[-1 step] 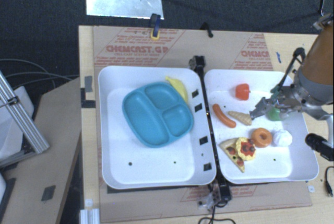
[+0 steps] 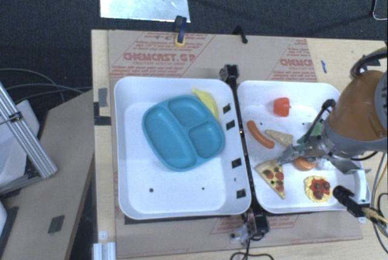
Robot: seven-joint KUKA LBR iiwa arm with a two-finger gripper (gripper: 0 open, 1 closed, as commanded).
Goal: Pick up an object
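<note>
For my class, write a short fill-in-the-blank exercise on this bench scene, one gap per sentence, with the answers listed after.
1. The blue divided plate lies in the ____ bin.
2. The pizza slice lies in the ____ bin.
3. The yellow item peeking out behind the plate shares the ____ bin with it.
4. The small pepper-like toy near the right bin's far edge is ____ in colour.

Missing words: left; right; left; red

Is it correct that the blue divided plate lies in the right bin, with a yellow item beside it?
Not quite. The camera view shows the blue divided plate in the left bin, not the right one. The yellow item does lie beside it there.
</note>
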